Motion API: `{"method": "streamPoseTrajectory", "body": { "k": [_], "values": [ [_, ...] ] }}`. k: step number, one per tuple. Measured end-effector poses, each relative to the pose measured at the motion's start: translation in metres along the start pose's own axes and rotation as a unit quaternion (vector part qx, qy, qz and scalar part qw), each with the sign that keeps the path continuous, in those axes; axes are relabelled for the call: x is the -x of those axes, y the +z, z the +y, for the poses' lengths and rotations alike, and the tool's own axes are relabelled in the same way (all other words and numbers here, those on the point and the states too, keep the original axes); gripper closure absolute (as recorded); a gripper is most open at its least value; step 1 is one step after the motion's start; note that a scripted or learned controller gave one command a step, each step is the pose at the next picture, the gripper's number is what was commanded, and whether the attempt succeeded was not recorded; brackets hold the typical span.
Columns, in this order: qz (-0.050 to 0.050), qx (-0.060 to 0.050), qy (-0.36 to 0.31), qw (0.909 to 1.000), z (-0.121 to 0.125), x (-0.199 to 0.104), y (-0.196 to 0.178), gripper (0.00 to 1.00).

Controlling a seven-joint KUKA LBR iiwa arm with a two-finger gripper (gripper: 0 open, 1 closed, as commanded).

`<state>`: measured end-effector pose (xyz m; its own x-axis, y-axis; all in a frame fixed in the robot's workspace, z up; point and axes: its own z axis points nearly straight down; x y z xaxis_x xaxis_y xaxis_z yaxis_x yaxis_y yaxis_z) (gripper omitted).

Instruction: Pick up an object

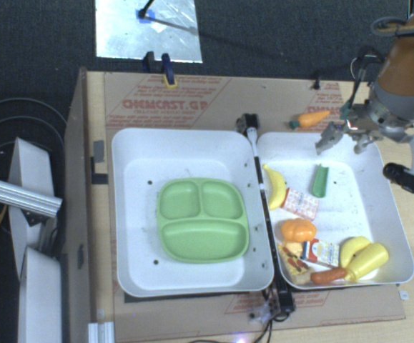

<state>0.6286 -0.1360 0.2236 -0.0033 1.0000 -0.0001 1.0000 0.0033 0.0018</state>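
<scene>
My gripper (345,141) hangs over the far rim of the right bin (385,191), its two grey fingers spread open with nothing between them. Below it in that bin lie a green block (320,181), a banana (274,184), a red-and-white snack packet (301,205), an orange (297,229), a small carton (321,251), two yellow pieces (364,256) and a red sausage-like piece (328,276). The green block is the nearest thing to the gripper, a little in front of it and to its left.
The left bin (139,191) holds a green divided plate (203,219). An orange carrot (312,118) lies on the cardboard behind the right bin, left of the gripper. A black divider (258,184) runs between the bins.
</scene>
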Motion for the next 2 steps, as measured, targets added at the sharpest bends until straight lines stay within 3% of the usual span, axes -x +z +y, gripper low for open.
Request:
{"method": "streamPoseTrajectory", "body": {
  "k": [1,2],
  "values": [
    [0.000,-0.001,0.001,1.0000,-0.001,0.014,0.064,0.00],
    [0.000,0.000,-0.001,1.0000,0.008,-0.007,0.142,0.00]
  ]
}}
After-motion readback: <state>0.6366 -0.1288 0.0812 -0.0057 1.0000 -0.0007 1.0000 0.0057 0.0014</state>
